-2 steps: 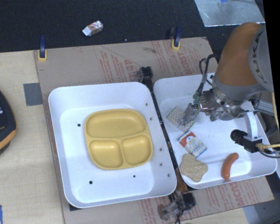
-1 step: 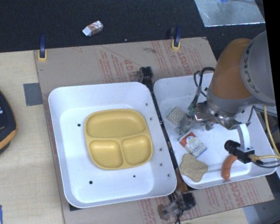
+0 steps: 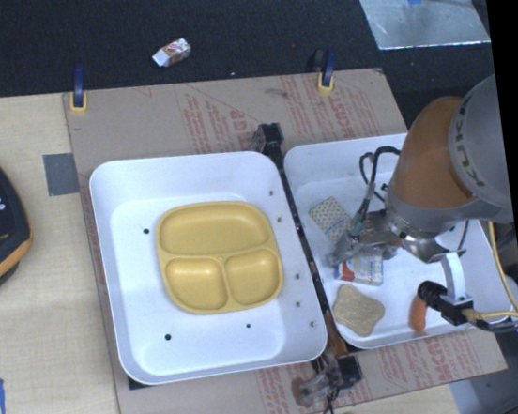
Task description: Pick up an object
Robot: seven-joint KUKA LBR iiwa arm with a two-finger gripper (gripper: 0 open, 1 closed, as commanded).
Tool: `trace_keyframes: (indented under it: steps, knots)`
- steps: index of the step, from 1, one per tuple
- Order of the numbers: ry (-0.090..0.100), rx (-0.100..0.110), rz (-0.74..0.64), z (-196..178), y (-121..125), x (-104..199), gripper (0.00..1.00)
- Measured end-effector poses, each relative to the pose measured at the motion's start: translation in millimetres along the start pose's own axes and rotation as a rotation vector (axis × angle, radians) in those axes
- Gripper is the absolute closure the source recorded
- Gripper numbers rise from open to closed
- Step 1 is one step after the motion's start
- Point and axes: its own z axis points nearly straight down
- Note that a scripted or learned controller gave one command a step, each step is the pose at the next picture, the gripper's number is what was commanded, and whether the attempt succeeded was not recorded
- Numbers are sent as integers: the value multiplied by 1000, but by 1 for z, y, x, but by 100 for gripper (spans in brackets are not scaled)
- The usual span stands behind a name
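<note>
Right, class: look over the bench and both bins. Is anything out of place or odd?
One thing stands out: a small crumpled wrapper lies on the dark floor beyond the bench, away from both bins. Inside, the yellow divided plate sits flat in the left bin, and the right bin's items lie loosely scattered, nothing spilled.

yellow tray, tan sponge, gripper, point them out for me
yellow tray (image 3: 219, 255), camera view, on the ridge where its three compartments meet.
tan sponge (image 3: 358, 310), camera view, middle of its top face.
gripper (image 3: 352, 244), camera view, at its tip over the right bin.
</note>
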Motion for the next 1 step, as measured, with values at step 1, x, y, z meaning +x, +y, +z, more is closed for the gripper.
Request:
trace_keyframes:
  steps: [1]
  knots:
    - [3, -3, 3, -1, 71, -71, 0]
